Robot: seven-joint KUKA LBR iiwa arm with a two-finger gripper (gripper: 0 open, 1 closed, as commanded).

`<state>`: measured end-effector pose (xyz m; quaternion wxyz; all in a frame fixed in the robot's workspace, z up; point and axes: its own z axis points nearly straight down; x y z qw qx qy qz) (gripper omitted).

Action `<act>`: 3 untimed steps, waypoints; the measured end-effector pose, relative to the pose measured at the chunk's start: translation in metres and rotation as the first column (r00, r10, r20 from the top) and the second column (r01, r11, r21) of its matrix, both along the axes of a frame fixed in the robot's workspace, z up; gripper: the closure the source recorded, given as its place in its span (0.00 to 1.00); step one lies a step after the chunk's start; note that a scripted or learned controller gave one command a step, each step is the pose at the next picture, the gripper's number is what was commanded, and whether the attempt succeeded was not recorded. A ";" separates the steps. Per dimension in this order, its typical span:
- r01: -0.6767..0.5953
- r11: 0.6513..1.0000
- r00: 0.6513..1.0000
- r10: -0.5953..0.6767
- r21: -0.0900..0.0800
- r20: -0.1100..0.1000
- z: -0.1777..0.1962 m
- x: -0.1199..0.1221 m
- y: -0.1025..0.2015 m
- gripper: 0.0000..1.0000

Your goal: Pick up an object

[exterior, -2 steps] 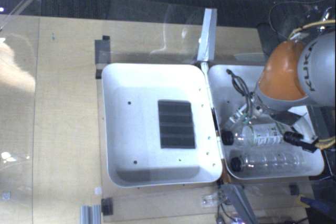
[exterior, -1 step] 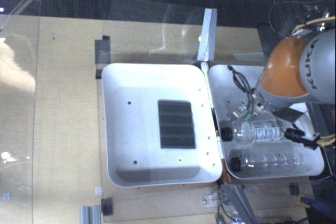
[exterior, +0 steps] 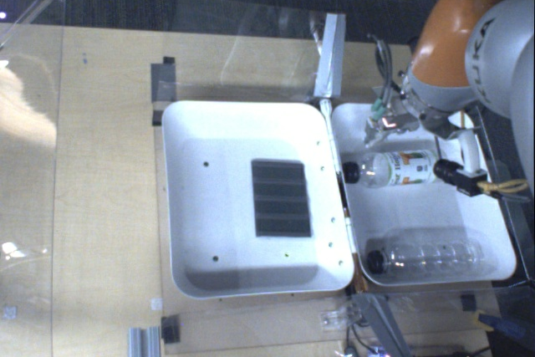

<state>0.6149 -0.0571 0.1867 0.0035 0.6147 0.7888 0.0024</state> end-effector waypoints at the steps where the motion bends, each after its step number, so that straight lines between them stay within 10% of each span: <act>1: -0.001 1.000 1.000 0.001 0.000 -0.001 0.000 0.000 0.000 0.00; 2: 0.145 0.989 0.989 -0.145 0.001 -0.006 -0.086 -0.027 -0.065 0.00; 3: 0.025 1.000 1.000 -0.025 0.000 0.008 -0.097 -0.082 -0.044 0.00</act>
